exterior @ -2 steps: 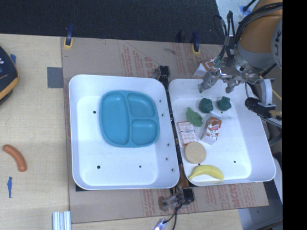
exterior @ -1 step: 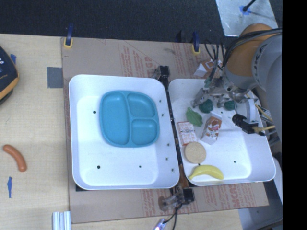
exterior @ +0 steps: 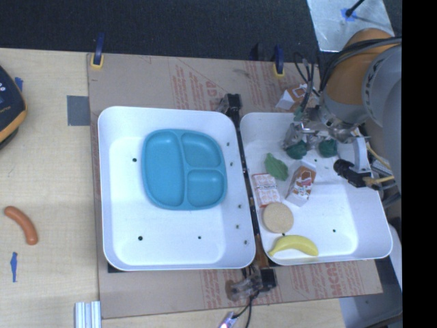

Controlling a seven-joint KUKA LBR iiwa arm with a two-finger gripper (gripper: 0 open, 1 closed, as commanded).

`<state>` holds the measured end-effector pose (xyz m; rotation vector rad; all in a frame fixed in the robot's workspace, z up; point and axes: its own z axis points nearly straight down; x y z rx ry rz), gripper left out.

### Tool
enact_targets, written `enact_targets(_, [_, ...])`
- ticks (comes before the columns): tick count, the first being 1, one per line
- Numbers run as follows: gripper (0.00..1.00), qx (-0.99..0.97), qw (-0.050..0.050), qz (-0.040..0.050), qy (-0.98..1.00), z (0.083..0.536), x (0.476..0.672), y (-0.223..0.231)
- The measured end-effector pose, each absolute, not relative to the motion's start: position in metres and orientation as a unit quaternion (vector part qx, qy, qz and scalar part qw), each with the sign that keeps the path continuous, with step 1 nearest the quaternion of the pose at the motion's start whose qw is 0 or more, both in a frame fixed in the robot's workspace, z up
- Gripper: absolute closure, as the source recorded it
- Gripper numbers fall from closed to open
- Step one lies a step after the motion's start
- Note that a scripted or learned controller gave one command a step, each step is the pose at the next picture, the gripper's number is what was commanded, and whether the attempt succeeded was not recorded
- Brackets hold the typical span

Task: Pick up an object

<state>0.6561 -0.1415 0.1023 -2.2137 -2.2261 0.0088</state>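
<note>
The right bin holds a green leaf-shaped piece, a small white and brown carton, a red and white packet, a round tan biscuit and a banana. Two dark green lumps lie near the bin's far edge. My gripper hangs low over the far part of this bin, just above and between the two lumps. The wrist hides what lies directly beneath it.
The left bin carries a blue divided plate. A sausage lies on the bench at far left, and a yellow and black device sits at the left edge. Cables and clamps run behind the bins.
</note>
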Motion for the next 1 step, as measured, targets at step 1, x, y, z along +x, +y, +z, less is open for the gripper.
enact_targets(1, [1.00,-0.706,0.001,0.0001,-0.709,0.1930,0.6569,-0.0714])
